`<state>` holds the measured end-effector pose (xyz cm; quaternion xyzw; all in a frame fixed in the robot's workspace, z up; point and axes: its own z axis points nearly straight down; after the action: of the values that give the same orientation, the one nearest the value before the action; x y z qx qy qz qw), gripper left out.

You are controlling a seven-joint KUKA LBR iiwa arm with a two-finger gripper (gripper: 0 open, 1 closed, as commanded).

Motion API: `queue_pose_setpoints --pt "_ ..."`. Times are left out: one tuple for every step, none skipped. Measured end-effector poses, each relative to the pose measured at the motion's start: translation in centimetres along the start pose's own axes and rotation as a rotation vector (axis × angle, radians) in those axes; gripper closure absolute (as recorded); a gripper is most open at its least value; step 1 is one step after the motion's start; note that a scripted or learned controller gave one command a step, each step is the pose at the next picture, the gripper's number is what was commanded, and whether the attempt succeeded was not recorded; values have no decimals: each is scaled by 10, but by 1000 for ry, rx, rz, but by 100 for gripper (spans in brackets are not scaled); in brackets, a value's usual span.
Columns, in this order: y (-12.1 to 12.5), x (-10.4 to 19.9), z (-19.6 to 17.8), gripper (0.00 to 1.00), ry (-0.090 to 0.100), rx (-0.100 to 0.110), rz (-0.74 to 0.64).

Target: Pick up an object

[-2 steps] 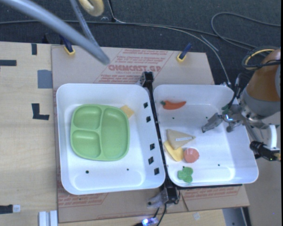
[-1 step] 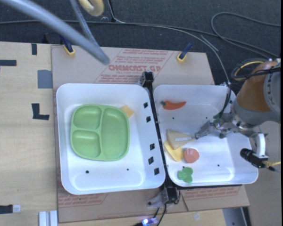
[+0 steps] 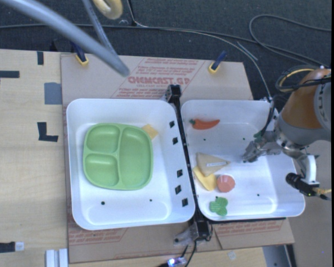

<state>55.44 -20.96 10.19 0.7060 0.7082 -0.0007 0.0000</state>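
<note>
The right bin holds an orange-red chili pepper near its far side, a pale cheese wedge, a yellow piece beneath it, a pink-red round piece and a green broccoli-like piece near the front rim. My gripper hangs low over the right half of this bin, right of the cheese wedge and apart from it. No object shows between its fingers.
The left bin holds a green divided plate and a small yellow piece at the plate's far right corner. A black divider joins the bins. Cables trail behind the bench.
</note>
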Motion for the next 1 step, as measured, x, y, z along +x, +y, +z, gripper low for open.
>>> queue_pose_setpoints --pt "6 7 -60 100 0 -5 1"
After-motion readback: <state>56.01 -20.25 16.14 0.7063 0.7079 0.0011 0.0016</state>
